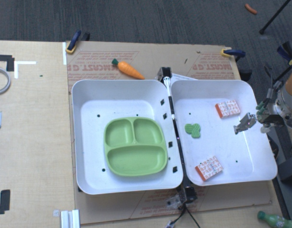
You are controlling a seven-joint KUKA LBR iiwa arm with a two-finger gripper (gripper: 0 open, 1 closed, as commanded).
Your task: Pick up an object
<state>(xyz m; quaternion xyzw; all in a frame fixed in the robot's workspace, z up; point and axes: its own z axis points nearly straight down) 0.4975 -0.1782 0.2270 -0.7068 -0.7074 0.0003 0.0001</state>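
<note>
Right now the gripper (243,123) hangs over the right bin (246,91), near its right wall, its metal fingers pointing toward the bin's middle; whether they are apart or together I cannot tell, and nothing shows between them. Just up and left of the gripper lies a red-and-white packet (227,109), its long axis running left to right with a slight upward tilt on the right end. Its printing is too small to read. Farther left of the gripper, toward the divider, sits a small green leafy piece (193,130), lumpy with no clear long axis. Below and left of the gripper a second red-and-white packet (209,168) lies near the bin's front wall, long axis slanting up to the right. No item lies between the gripper and the nearest packet. Well to the left, the left bin (84,141) holds a green divided plate (135,146). Beyond the bins a toy carrot (128,69) rests on cardboard (155,56) printed with upside-down red lettering, partly readable as "MOST GR".
</note>
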